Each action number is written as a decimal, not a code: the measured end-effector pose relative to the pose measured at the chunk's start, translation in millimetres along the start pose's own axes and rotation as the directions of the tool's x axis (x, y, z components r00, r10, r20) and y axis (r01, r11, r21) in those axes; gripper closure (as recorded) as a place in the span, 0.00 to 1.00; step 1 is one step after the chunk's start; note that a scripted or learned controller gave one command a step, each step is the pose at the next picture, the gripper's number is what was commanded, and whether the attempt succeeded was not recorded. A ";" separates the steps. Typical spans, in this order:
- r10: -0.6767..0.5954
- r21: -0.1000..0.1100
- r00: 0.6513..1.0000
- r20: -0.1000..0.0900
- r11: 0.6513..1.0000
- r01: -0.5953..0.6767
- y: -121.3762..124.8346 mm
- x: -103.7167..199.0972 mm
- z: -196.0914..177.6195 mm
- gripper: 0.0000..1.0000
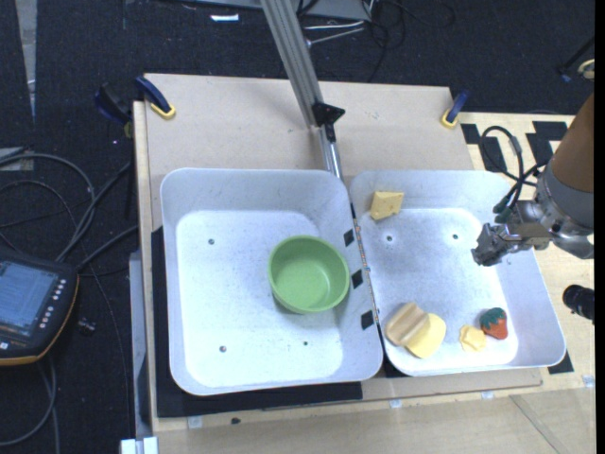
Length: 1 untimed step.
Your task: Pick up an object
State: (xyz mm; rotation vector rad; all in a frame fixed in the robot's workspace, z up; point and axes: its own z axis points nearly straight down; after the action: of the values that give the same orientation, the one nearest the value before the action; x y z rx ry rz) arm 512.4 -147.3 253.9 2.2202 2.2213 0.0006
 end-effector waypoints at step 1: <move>-0.004 0.002 1.000 -0.001 1.000 0.004 18.7 48.0 12.8 1.00</move>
State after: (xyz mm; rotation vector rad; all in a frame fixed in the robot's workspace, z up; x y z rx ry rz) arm 531.1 -99.3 241.1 2.2172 2.2271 -0.0004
